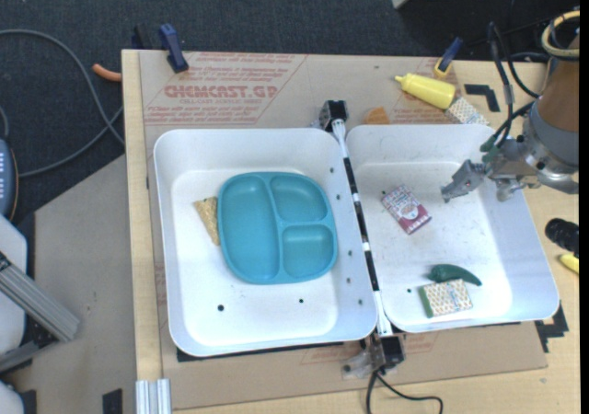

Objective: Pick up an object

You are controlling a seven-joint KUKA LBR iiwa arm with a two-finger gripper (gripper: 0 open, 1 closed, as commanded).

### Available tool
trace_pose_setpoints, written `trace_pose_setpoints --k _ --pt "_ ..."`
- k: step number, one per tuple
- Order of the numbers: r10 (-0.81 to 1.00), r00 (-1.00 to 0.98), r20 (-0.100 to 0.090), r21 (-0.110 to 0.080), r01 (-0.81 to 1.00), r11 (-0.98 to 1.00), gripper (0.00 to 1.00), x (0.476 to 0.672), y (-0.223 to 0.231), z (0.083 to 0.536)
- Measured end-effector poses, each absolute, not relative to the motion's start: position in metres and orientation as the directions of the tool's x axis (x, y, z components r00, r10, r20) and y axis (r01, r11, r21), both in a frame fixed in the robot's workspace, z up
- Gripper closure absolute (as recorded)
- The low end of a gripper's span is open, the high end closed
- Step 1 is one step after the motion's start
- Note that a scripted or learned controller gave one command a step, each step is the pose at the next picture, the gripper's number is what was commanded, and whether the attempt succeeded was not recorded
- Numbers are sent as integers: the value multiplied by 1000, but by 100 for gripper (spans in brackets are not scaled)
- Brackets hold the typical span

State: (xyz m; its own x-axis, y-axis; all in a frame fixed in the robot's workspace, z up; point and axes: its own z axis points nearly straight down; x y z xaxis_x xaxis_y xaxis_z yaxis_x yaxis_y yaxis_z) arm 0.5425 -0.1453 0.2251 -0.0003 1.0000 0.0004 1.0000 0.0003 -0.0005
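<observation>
- The gripper [457,186] is seen over the right bin [525,247], toward that bin's 1 o'clock corner; whether it is spread or pressed together cannot be told, and nothing is seen held.
- A small red-and-white packet [406,210] is found near the right bin's centre, at about 8 o'clock from the gripper and apart from it.
- A dark green pepper-like toy [455,274] is seen at the bin's 5 o'clock side, just above a patterned sponge [446,297].
- In the left bin [184,219] a teal divided plate [277,226] is set, overlapping a cracker-like piece [207,214] at its 9 o'clock edge.
- A yellow bottle [426,88] is laid on the surface [230,90], at 12 o'clock of the right bin.
</observation>
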Motion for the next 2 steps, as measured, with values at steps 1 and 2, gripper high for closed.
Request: trace_pose_setpoints --k 1,2 --pt "1000 -1 2 -4 1000 1 0 560 -99 102" --pt "1000 0 0 1 1000 0 0 583 -94 84"
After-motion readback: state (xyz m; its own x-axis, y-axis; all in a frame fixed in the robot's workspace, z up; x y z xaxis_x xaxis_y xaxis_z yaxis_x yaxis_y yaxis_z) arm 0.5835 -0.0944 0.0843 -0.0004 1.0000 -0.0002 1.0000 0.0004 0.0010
